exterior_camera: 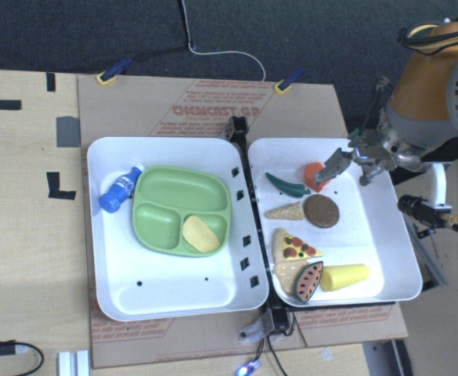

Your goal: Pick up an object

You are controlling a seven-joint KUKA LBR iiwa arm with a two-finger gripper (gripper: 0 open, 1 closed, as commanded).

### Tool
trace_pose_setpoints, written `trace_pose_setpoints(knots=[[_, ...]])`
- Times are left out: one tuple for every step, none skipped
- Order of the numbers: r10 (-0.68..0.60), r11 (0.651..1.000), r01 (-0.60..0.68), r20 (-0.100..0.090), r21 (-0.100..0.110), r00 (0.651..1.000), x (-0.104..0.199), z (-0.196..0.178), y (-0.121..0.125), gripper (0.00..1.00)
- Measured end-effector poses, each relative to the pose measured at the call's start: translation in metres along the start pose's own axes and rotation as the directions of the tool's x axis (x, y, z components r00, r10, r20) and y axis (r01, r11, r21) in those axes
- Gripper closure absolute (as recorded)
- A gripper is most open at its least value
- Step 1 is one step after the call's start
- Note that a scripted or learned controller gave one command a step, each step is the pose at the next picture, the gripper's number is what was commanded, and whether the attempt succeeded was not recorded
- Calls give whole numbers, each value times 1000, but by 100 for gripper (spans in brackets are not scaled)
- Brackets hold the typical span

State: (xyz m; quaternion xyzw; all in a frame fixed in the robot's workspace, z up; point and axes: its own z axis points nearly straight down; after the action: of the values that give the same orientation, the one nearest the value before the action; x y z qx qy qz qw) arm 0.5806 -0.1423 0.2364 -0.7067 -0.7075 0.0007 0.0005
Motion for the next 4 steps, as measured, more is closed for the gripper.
trace_pose_setpoints(knots=[[0,1000,0,-6,15,1000,49,83,-75,0],[-1,1000,1,-2,2,1000,64,51,-99,0],[-6,1000,6,-1,-7,1000,111,-31,-96,0],[-6,1000,6,-2,-15,1000,149,-150,-96,0]])
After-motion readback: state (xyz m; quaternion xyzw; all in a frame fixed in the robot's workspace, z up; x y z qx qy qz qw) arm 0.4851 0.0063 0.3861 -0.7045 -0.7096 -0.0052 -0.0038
